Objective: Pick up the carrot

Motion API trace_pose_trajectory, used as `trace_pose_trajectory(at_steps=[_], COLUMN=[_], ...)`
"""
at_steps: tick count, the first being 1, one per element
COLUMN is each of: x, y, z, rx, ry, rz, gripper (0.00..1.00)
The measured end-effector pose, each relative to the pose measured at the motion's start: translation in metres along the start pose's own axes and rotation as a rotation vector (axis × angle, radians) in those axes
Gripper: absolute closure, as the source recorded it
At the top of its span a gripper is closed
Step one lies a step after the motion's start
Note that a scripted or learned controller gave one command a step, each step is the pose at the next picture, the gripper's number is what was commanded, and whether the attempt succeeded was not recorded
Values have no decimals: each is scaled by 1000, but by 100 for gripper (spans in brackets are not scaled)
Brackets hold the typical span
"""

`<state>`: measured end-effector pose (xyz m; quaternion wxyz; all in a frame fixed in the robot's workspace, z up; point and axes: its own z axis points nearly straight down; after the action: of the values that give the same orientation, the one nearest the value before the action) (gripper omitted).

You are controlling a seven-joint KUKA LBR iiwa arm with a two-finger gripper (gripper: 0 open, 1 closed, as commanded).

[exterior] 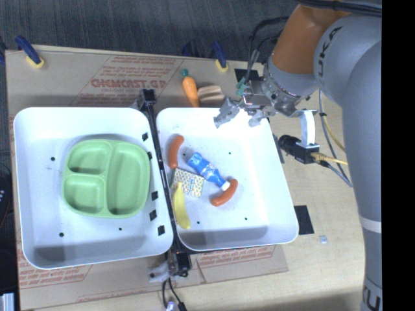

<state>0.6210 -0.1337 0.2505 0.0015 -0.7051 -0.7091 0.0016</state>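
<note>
Camera view: taking the right bin [275, 193] as the landmark, a yellow banana [179, 207] lies nearest along its left wall, with a patterned packet [189, 183] just beyond it, a sausage [224, 192] toward the bin's middle and a blue bottle [206, 168] touching that sausage's end. A second sausage [174, 150] sits farther back by the left wall. The left bin [32, 173] holds a green divided plate [107, 177]. Over the right bin's far rim hangs the gripper [241, 115], its jaws spread with nothing between them. Beyond that rim, outside the bin on the surface [324, 251], lies the carrot [190, 90], a brown block [210, 94] just beside it.
</note>
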Motion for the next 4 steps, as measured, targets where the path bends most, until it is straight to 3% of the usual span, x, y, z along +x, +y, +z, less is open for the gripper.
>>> trace_pose_trajectory(at_steps=[1, 2, 3, 4], x=[-40, -39, -14, 31], y=[35, 36, 14, -60], z=[141, 129, -30, 78], rx=[3, 2, -4, 3], ry=[1, 2, 0, 1], rz=[211, 205, 91, 27], gripper=[0, 100, 100, 100])
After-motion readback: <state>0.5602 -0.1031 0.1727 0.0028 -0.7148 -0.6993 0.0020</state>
